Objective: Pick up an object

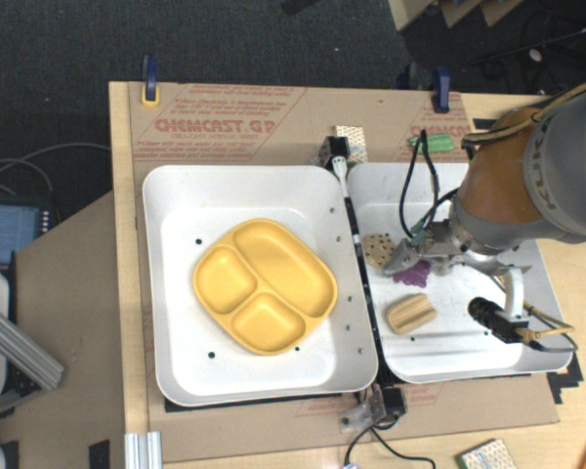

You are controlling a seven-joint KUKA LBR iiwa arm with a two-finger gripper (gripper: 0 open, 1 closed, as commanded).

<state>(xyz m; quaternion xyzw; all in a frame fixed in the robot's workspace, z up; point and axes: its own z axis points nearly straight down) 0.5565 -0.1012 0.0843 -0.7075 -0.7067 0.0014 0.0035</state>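
Two white bins sit on the worktop; in the right bin (557, 262) the gripper (410, 254) hangs low over a purple object (411, 274), which lies just beneath it. Its grip state cannot be told.

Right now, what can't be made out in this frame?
- Gripper: its fingers are blurred, and the arm covers much of it.
- Purple object: partly under the gripper, shape unclear.
- Right bin: its far right part is hidden by the arm.
- Speckled object: too small to identify.
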